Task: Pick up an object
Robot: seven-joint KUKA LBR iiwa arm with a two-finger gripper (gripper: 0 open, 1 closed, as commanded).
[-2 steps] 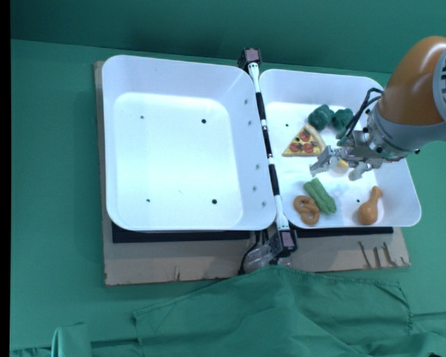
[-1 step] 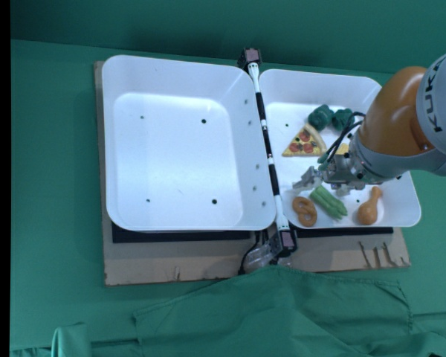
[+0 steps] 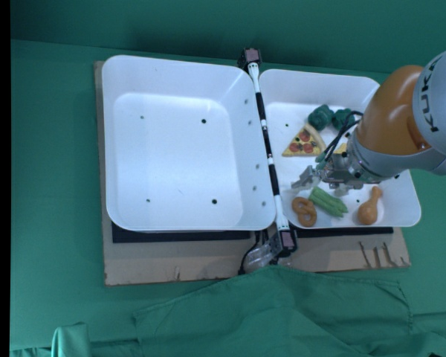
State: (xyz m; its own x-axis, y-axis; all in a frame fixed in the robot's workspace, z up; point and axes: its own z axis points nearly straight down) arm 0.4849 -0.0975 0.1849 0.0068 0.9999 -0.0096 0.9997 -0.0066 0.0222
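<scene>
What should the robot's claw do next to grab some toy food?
Probably drop straight down a little. The claw hangs in the right bin, just above the pretzel and green beans, with nothing visibly between its tips. The pizza slice lies farther off, so the pretzel or beans look like the nearest catch.

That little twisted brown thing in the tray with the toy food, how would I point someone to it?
Look at the right bin, the one the arm reaches into. Along its near edge, toward the divider between the bins, lies the pretzel, just left of the green beans. It is the one looped, orange-brown piece; the drumstick is similar in colour but smooth and club-shaped.
</scene>
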